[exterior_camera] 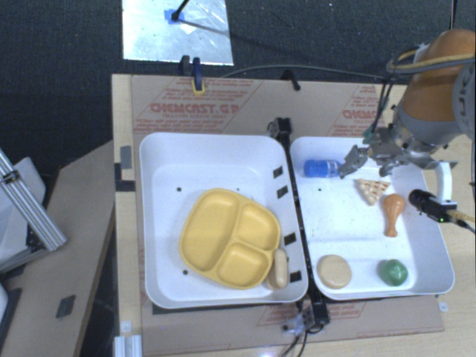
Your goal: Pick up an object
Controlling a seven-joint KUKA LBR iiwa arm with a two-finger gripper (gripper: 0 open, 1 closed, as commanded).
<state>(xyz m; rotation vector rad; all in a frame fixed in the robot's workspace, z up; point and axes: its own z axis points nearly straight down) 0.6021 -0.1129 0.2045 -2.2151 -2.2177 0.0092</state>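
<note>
One target nearest: blue bottle (321, 168), lying just left of pincer (366, 160), long axis pointing toward it. Pincer state: cannot tell, nothing visibly gripped.

blue bottle (320, 169) lying in right bin (439, 259)

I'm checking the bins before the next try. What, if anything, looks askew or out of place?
The yellow divided plate sits askew in the left bin, and a tan bread roll is wedged between its corner and the bin's wall.
</note>
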